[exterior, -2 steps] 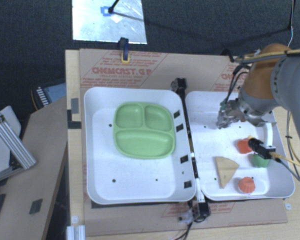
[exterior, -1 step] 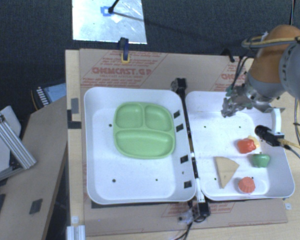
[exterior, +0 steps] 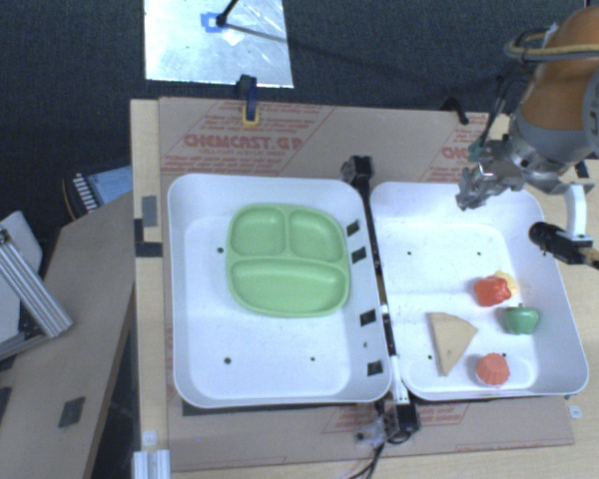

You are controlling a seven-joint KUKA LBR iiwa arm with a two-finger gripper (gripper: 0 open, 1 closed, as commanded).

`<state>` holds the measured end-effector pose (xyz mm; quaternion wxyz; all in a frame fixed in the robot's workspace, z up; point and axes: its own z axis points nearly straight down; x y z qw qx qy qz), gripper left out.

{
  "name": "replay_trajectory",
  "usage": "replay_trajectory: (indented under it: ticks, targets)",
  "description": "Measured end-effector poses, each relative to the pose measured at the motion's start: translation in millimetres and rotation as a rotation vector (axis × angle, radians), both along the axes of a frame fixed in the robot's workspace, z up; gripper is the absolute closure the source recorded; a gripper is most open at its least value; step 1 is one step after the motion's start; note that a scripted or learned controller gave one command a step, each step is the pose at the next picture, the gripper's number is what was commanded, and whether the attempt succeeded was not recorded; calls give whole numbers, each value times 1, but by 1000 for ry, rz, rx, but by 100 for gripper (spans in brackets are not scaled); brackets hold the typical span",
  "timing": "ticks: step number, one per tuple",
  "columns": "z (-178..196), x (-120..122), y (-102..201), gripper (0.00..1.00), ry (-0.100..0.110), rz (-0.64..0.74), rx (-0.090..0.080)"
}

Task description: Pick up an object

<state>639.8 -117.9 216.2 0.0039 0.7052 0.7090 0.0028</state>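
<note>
The gripper (exterior: 476, 194) hangs above the far edge of the right bin (exterior: 419, 297), near its far right corner, at the end of the grey arm (exterior: 564, 98) with its orange band. Whether it is open or closed I cannot tell from where I stand; nothing can be seen held in it.

The candidates for pickup lie well apart from it, bunched toward the near right corner of the same bin: a red piece (exterior: 492, 290) with something yellow just behind it, a green piece (exterior: 520, 318) just beside that toward the right wall, a tan wedge (exterior: 449, 339) nearer the bin's middle, and a second red piece (exterior: 492, 368) close to the near edge. The left bin (exterior: 195, 297) carries a green divided plate (exterior: 286, 259) and no loose items that I can make out.

The trouble ahead looks to be crowding. The first red piece and the green one sit almost touching, so a descent between them could nudge one aside or close on both. The wedge lies flat, which may leave little to catch. The items near the right wall and near edge leave scant room for a finger on that side; a strike on the rim seems possible.
</note>
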Motion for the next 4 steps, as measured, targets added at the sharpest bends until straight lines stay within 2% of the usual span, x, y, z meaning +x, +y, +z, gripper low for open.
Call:
replay_trajectory:
  ticks: [1, 2, 4]
  targets:
    - [11, 1, 0, 100, 6, 0, 1]
    - [8, -19, 39, 100, 10, 2, 2]
    - [26, -60, 137, 100, 9, 4, 4]
